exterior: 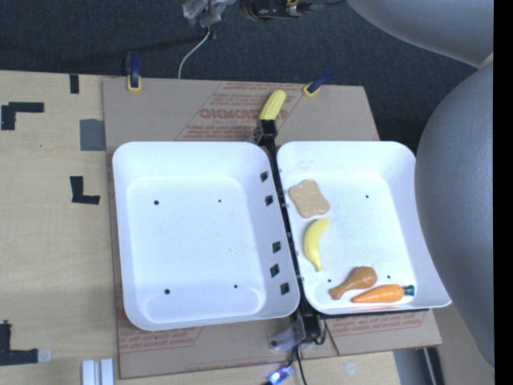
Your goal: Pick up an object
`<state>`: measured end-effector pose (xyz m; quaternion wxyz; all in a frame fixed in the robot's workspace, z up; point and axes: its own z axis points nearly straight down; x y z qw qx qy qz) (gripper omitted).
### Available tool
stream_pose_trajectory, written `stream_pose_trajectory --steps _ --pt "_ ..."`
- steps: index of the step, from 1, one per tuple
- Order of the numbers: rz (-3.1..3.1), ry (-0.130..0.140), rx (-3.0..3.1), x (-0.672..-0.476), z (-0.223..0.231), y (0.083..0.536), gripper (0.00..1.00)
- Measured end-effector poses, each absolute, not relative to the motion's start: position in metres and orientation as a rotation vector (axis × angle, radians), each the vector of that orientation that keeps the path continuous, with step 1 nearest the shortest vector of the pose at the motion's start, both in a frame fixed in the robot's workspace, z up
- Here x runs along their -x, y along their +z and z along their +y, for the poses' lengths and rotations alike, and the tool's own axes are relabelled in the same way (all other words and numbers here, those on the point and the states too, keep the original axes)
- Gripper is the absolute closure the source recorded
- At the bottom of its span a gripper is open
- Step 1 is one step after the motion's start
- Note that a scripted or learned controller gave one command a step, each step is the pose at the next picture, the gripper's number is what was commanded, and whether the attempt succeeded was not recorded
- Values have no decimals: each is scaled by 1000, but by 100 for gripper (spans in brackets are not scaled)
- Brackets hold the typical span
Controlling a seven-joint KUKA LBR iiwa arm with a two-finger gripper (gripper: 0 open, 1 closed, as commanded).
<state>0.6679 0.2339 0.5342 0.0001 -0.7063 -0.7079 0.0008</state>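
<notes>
Banana (315, 243) beside toast (309, 198), right bin (398, 184)

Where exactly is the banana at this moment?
The banana lies in the right bin, near its left wall, just below the slice of bread and above the chicken leg.

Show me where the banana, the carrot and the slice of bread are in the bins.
banana (315, 243), camera view, on the middle of its yellow curve.
carrot (377, 294), camera view, on its orange body.
slice of bread (309, 199), camera view, on the centre of its tan face.
</notes>
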Motion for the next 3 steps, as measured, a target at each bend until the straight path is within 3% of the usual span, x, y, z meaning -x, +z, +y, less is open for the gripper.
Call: stream_pose_trajectory --steps 3 --pt "-2224 3 2219 -668 234 534 100"
